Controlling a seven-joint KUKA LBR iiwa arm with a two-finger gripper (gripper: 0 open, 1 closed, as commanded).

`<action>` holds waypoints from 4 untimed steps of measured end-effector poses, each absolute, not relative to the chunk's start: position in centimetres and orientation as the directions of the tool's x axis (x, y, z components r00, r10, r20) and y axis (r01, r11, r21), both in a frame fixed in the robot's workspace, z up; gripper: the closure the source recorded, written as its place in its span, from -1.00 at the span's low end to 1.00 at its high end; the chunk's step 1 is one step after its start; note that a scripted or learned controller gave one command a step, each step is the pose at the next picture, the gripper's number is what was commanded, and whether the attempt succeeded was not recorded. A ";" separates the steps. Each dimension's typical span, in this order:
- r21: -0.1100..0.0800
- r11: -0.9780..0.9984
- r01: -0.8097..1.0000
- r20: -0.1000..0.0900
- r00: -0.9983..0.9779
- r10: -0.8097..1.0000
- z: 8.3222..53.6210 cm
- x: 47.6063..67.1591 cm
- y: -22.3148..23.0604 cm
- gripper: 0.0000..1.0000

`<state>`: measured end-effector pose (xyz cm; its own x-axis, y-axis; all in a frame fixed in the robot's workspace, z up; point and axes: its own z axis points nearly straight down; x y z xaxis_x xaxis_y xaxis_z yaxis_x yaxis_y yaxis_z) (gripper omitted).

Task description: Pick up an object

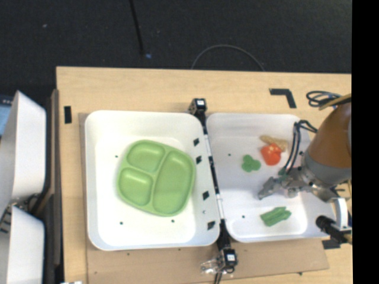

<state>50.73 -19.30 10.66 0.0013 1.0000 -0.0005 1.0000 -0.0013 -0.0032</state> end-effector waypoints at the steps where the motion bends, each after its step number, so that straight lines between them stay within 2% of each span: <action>1: 0.004 -0.006 1.000 -0.002 0.006 1.000 12.1 50.9 -19.4 1.00; 2: 0.008 0.003 1.000 -0.003 -0.003 1.000 18.3 50.8 -19.1 1.00; 4: 0.006 0.004 1.000 -0.003 -0.004 1.000 26.7 51.2 -19.0 1.00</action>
